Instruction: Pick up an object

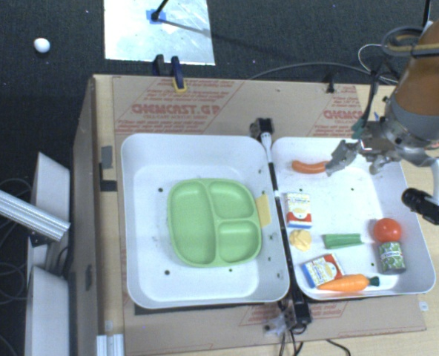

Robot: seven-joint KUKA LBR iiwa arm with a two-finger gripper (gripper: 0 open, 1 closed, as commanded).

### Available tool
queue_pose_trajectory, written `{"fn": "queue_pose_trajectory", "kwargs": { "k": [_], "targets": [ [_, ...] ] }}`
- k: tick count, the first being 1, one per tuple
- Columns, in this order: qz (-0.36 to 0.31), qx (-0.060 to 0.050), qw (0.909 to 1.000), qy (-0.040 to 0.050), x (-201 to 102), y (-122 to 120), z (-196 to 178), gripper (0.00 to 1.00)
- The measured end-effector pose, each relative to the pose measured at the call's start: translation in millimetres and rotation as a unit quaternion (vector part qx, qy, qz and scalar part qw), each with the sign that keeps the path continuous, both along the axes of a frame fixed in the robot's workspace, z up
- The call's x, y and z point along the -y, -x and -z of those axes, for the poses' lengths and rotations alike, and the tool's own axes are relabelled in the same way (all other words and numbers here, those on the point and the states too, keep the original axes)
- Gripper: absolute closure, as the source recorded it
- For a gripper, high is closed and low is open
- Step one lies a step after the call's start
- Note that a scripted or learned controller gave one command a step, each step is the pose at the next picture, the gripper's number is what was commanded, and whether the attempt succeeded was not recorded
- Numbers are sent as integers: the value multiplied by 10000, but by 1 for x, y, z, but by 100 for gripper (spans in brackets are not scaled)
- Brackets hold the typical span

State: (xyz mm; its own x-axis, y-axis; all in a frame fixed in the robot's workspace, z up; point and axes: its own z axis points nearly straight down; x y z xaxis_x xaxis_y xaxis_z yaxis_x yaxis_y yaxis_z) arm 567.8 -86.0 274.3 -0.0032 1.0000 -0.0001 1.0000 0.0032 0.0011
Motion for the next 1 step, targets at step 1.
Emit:
{"fn": "queue_pose_trajectory", "kwargs": {
  "k": [1],
  "targets": [
    [16, -13, 10000, 6, 74, -14, 94, 0]
  ]
}}
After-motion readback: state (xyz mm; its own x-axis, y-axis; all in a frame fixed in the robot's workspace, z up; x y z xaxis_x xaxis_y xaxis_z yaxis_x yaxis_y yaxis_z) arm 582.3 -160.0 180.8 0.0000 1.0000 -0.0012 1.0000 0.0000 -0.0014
